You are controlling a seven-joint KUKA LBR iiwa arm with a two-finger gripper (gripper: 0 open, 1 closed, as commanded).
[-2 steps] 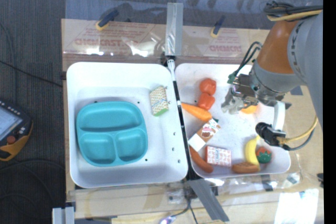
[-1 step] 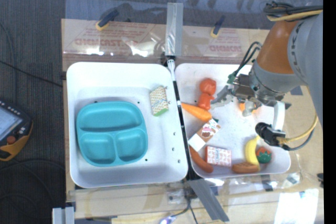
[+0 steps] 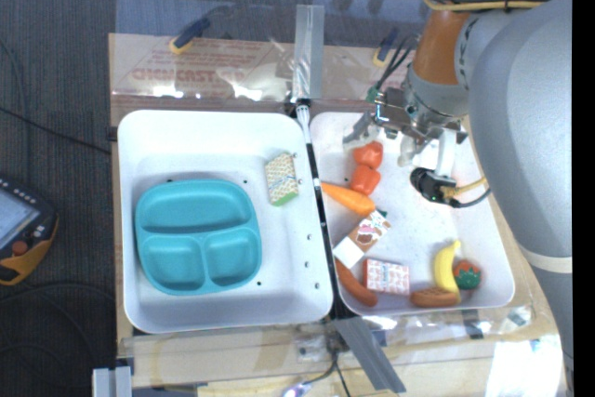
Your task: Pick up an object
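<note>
Gripper (image 3: 395, 137) is hovering at the back of the right bin (image 3: 497, 288), just beside a small orange-red toy pepper (image 3: 367, 157), and whether it is open or shut cannot be told from this angle, so you are not holding anything that the view can confirm. You are looking at hollow plastic play food, which is likely to be light, stiff and a little slick, so it may be squirting sideways under a pinch near a rounded end; the pepper looks best taken across its waist, the toy carrot (image 3: 348, 197) across its thick middle. Counting the right bin, you are seeing one pepper, one carrot, one small printed carton (image 3: 363, 238), one pink patterned box (image 3: 387, 276), one banana (image 3: 446, 264), one red tomato-like piece (image 3: 468, 274) touching the banana, and two sausages (image 3: 356, 285), one lying at the front left and one at the front under the banana. Across the divider, the left bin (image 3: 158, 130) is holding one teal three-compartment plate (image 3: 197, 233) and one small patterned sponge-like block (image 3: 281, 178) near the right wall.
</note>
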